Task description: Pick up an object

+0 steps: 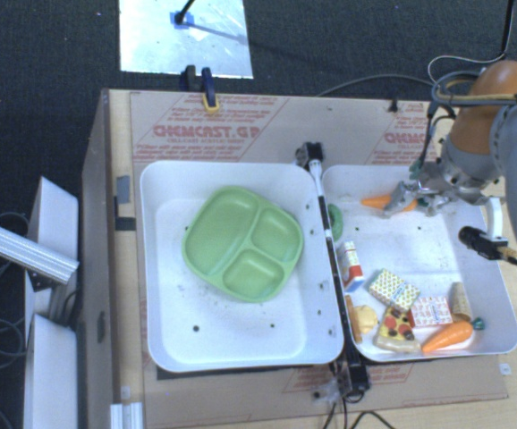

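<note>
Gripper over right bin — beside orange carrot; grip state unclear.

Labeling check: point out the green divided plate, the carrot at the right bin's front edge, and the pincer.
green divided plate [243, 242]: camera view, centre ridge between compartments.
carrot [447, 336]: camera view, middle of orange body.
pincer [417, 193]: camera view, between the fingertips.

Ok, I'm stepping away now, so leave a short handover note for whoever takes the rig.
Hand: low at the right bin's far edge, over an orange carrot; whether it grips is unclear.
Things: the other toys lie along the right bin's near and left sides, including a second carrot and a pizza slice. The left bin holds a green divided plate.
Done: no lift confirmed.
Left: grasp and raise one object.
</note>
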Tool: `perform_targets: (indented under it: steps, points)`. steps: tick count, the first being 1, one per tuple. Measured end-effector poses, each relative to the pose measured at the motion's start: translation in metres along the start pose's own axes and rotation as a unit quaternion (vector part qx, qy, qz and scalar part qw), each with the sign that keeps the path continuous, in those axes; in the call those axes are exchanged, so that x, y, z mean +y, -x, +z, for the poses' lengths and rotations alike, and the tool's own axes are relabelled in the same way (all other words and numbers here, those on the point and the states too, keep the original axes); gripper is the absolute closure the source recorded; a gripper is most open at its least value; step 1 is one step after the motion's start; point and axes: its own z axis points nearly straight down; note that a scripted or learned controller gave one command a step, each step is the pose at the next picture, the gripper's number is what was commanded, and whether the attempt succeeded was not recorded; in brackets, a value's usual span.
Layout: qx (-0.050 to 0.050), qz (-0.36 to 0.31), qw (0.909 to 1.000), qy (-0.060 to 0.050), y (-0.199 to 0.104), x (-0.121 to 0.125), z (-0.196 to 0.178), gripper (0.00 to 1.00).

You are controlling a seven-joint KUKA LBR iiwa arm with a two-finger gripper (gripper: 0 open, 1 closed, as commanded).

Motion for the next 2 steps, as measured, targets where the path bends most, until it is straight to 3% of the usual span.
perform_targets:
  steps: [2]
  points:
    - [-0.001,0.001,1.0,0.003,0.021,0.001,-0.001,0.0]
